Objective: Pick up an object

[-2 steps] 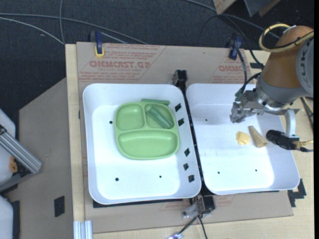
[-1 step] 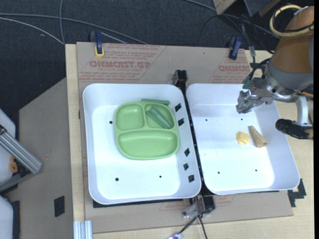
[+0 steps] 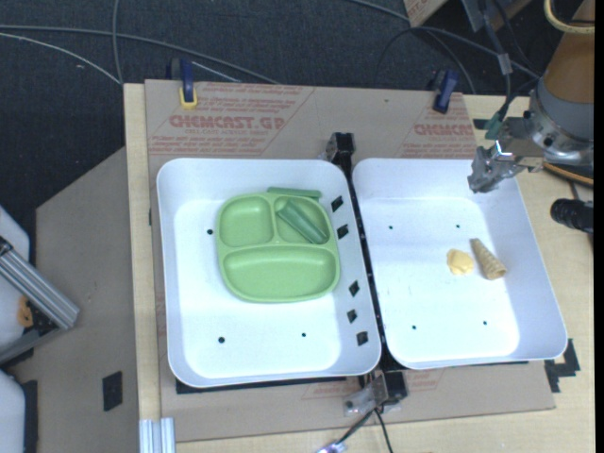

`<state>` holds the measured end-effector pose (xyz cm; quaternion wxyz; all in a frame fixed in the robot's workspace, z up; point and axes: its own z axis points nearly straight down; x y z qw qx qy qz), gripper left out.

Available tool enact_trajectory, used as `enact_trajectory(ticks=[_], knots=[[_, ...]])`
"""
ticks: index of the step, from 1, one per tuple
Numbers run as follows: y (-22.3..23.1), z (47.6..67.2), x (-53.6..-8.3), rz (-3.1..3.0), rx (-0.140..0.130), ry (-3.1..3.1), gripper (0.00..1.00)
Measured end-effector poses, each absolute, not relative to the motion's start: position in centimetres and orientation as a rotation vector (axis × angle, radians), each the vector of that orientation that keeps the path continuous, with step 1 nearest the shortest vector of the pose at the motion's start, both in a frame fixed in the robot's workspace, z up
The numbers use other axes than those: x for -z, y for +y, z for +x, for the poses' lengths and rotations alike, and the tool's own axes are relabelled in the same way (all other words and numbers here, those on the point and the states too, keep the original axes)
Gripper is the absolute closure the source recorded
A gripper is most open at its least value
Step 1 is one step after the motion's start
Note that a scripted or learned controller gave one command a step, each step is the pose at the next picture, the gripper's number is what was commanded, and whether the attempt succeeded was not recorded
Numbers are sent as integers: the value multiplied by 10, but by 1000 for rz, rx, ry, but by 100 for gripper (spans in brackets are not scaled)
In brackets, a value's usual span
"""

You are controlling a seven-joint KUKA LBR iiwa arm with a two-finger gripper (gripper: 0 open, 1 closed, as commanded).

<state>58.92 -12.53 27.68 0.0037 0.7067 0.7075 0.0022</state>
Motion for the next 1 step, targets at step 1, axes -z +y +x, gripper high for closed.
enact_trajectory(ticks=[1], knots=[[-82, 602, -267, 2215, -3, 2226, 100]])
